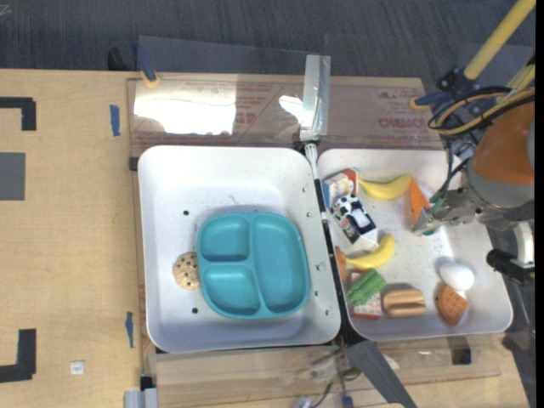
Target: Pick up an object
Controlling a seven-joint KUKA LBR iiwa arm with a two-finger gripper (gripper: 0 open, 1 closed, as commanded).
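The desk (59, 253) is a pale wooden board with black tape marks near its left edge, and dark grey carpet (255, 7) runs beyond its far side. Two shallow white bins sit on it side by side, and a clear plastic sheet (221, 104) lies flat just behind them.

The left bin (161, 194) is the reference here. In its middle lies a teal divided tray (252, 263), and a round cookie (186, 270) rests against the tray's left edge. Touching the left bin's right wall is the right bin (484, 321), which holds the toy food: a banana (386, 187) at the far side, a black-and-white carton (350, 214) close to the left bin's wall, a second banana (376, 255) nearer the front, then a green vegetable piece (366, 287), a hot dog (402, 300), a white egg (456, 275) and an orange-red fruit (451, 304) along the front.

The grey arm with its orange band (510, 147) reaches in on the far side from the left bin. The claw (427, 223) hangs low over the right bin, just beside an orange wedge (417, 198) and well clear of the egg. Whether it is released or clenched cannot be told: cables and the wrist cover it. Nothing visible sits between its tips.

The arm is cut off by the frame edge, and the carton's print is too small to read.
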